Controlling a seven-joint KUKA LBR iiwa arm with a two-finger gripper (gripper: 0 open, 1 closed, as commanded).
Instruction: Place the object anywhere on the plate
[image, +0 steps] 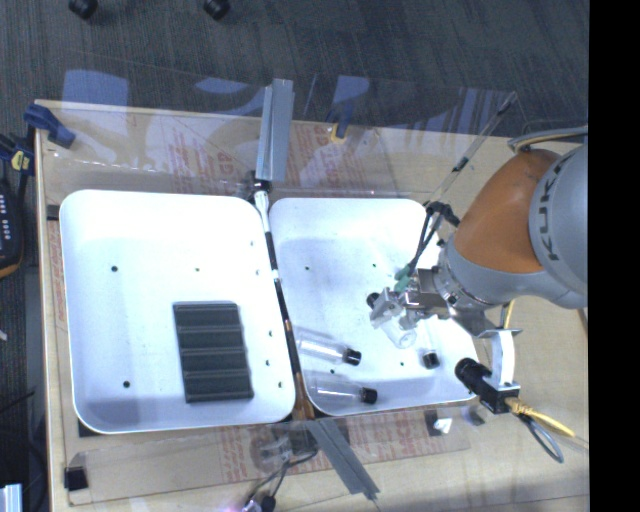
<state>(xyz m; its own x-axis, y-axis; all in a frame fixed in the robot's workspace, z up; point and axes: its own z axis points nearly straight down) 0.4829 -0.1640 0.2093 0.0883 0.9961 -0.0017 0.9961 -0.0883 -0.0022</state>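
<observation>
Tubes of clear plastic with black caps look like the things to move. One tube (324, 350) lies on its side in the right bin (330, 235), toward 6 o'clock from the bin's middle. A second tube (340, 394) lies just beyond it at 6 o'clock, near the bin's wall. A small black piece (430, 358) sits apart from them, toward 3 o'clock.

The gripper (393, 306) hangs low over the same bin, at about 2 o'clock from the nearer tube and apart from it. Glare and clear material blur its tip, so I cannot tell whether it is open, closed or holding anything.

The plate (212, 350), a dark ribbed slab, lies flat in the left bin (100, 230), at 9 o'clock from the tubes across the divider.

Such a tube is probably light, stiff and smooth, and likely to roll or squirt out of a pinch. A grip across the middle of the barrel, square to its length, looks safest.
</observation>
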